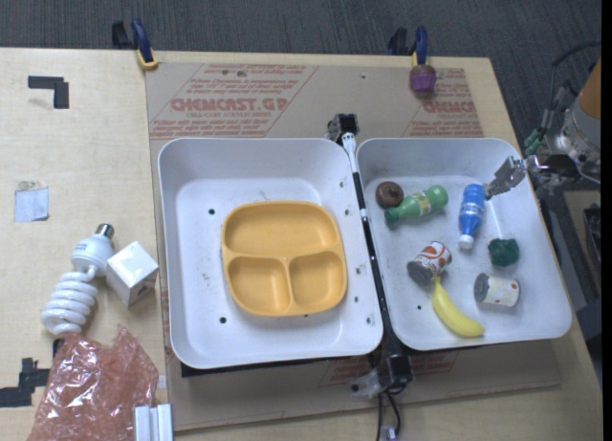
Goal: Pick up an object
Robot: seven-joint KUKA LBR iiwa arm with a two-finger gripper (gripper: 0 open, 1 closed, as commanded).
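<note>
The right bin [535, 324] holds several small objects. A brown round piece [389, 193] lies beside a green bottle [419, 204], and a blue bottle [470, 211] is to their right. Lower down are a dark green lump [504, 252], a red-and-white can [433, 258], a yellow banana [454, 312] and a white tipped-over cup [497, 290]. My gripper [505, 179] hangs over the bin's upper right corner, just right of the blue bottle's top. Nothing shows in it.
The left bin [182, 334] holds a yellow divided plate [284, 258]. On the bench to the left lie a spiral light bulb [73, 286], a white cube [133, 272] and crumpled pink plastic [91, 391]. A purple object [423, 77] sits behind the right bin.
</note>
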